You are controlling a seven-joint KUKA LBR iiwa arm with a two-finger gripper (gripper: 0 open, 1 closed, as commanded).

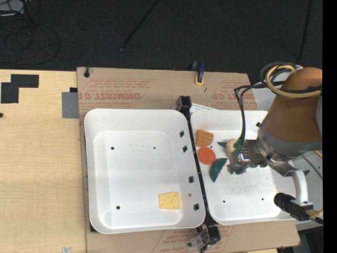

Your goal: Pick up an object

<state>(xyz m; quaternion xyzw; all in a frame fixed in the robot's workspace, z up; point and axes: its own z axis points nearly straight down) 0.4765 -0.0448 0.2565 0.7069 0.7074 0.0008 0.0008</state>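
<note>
1. Four small things sit bunched on the left side of the right bin (247,207): an orange block (204,137), a round red piece (206,155), a dark green wedge (217,168), and a small pale bit (230,146) with a green scrap next to it.
2. The orange block is squarish and sits just beside the divider, with the red piece right below it, touching or nearly so. The green wedge is curved and leans off toward the lower left.
3. The gripper (235,159) hangs low over the bin, just right of the wedge and below the pale bit. Can't tell whether it's spread or closed, it's too dark and cluttered there.
4. The arm (295,115) covers much of the right bin's right side, and a black cable (243,115) loops down to the wrist.
5. Over in the left bin (105,141), one yellow square (169,200) lies flat near the bottom right corner, well apart from everything else.
</note>
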